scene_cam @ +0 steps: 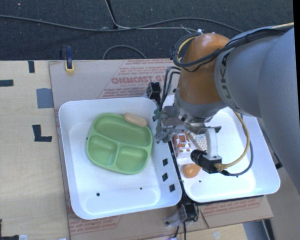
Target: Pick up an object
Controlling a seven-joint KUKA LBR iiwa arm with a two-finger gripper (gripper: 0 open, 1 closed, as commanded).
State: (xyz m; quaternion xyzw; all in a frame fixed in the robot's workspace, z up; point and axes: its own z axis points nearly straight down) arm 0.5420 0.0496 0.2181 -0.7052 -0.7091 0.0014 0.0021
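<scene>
On the cardboard-covered bench [137,77], two white bins [76,162]; the tool's [184,140] grip state cannot be told.

orange object [191,170] — right bin | patterned packet [182,142] — just above it

Pale wooden bench [21,165] bearing black tape marks [39,134], overlaid by a brown printed cardboard sheet [112,78]; beyond it, dark grey carpet floor [43,27] crossed by black cables [110,13].
</scene>
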